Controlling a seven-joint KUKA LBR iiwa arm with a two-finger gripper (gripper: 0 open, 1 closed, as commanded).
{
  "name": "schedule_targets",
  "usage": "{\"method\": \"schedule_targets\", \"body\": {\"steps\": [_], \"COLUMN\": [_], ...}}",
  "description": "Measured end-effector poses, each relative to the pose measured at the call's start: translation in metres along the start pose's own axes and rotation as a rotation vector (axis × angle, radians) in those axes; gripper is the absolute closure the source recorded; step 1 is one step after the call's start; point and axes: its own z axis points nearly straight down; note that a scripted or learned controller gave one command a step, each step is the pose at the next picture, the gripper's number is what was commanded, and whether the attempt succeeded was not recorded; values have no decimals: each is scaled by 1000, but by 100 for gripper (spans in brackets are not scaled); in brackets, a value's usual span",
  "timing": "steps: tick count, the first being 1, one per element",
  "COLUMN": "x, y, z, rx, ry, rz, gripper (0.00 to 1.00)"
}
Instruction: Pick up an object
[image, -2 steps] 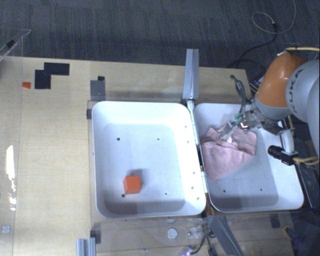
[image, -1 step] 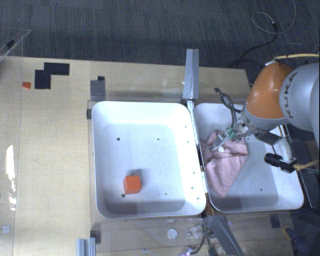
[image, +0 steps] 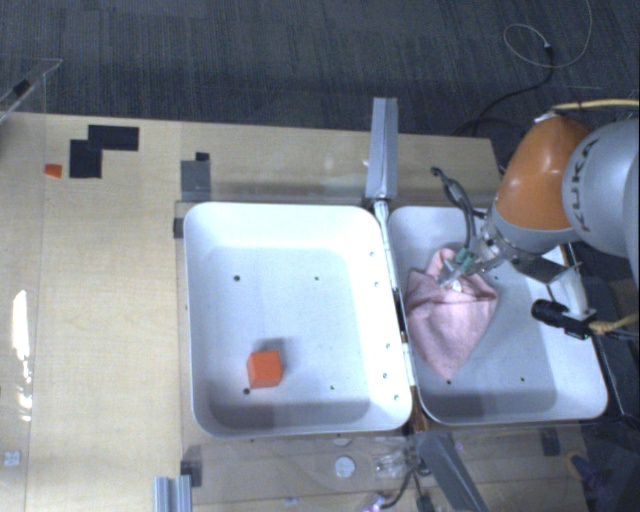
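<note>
- Bench of light wood carries two shallow white bins side by side, the left bin and the right bin, and their inner rims almost touch.
- Inside the left bin lies one small orange block, near the front wall and a little to the left of the middle, well apart from all the walls.
- Inside the right bin lies a pink cloth. It is in the left half of this bin, close to the wall shared with the other bin, and it narrows to a point toward the front.
- The grey arm, with its orange band, reaches in from the right side over the right bin.
- The gripper is low at the upper edge of the cloth, where the fabric is gathered up into a small bunch around its tip.
- Whether the fingers are apart or closed, and whether fabric is really between them, I cannot tell; the tip is too small and mixed with the folds.
- On the far left of the bench there are some black marks and one tiny orange piece.
</note>
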Motion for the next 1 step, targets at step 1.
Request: {"method": "schedule_targets", "body": {"steps": [1], "x": [14], "y": [34], "z": [-105], "rx": [14], "ry": [6], "rz": [64], "gripper": [100]}}
